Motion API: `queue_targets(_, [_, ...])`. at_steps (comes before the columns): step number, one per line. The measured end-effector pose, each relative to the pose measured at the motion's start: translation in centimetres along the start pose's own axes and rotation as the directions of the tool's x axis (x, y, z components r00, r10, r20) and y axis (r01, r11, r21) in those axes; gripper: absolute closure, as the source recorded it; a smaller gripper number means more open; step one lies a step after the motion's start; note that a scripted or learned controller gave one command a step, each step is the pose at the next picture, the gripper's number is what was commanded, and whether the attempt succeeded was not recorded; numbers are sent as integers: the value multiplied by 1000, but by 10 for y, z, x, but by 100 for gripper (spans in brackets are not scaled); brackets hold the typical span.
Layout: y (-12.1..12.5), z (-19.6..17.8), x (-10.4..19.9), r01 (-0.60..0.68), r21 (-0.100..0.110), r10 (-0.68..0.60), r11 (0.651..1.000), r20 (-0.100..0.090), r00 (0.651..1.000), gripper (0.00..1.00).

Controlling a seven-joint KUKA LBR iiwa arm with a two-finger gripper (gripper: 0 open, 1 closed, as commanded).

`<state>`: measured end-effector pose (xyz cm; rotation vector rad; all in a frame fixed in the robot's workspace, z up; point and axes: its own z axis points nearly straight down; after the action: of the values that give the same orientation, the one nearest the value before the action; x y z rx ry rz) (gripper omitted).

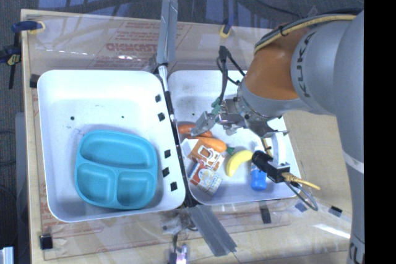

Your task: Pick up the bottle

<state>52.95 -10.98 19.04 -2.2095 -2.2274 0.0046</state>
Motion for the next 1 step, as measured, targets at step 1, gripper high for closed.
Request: queue_targets(1, [-25,-16,-75,53,-5,-53,999,3,999,0])
